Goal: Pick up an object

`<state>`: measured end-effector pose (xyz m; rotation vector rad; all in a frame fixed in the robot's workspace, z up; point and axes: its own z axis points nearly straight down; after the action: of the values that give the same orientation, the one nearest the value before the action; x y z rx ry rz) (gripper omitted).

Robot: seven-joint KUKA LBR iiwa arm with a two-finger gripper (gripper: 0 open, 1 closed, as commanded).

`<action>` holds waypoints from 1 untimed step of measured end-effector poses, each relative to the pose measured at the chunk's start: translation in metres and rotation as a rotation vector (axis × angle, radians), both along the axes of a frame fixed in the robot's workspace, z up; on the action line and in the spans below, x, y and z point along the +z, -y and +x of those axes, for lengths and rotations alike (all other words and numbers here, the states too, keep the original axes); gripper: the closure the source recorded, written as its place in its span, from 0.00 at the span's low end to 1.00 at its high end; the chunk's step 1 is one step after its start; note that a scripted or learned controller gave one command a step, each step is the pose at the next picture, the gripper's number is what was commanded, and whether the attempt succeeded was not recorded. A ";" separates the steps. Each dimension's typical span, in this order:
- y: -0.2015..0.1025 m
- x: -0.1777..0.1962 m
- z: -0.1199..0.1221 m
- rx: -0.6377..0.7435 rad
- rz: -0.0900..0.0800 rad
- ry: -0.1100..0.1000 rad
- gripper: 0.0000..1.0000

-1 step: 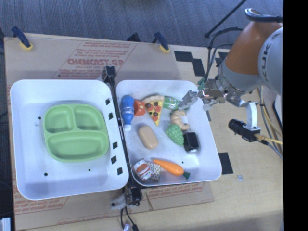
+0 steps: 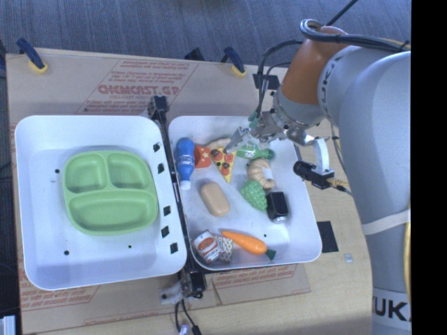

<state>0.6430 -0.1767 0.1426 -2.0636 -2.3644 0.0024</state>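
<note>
Down over the far side of the right shallow white bin (image 2: 307,237), grey arm with orange band (image 2: 307,72), two-finger gripper (image 2: 253,132) low among the toys near the small green leafy piece (image 2: 253,153). Jaw state impossible to tell — tips lost in clutter and glare, nothing plainly between them. Nearest candidates just beside the tips: triangular plastic pizza slice (image 2: 223,163) and pale croissant-shaped toy (image 2: 261,171), with a green knobbly grape-like toy (image 2: 254,195) below. Likely light, hollow, stiff plastic; smooth and prone to slipping, not fragile. Best taken across the narrow waist of the croissant shape, or across the flat faces of the pizza slice. Elsewhere in the same bin — blue plastic bottle (image 2: 184,158), tan oval bread-like piece (image 2: 215,198), orange carrot toy (image 2: 244,241). Left white bin (image 2: 28,208) carrying a green divided plate (image 2: 110,191).
</note>
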 end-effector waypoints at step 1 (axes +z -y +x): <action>-0.018 -0.035 0.010 0.303 -0.001 0.003 0.00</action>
<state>0.6530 -0.1588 0.1077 -1.6843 -2.6518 0.0021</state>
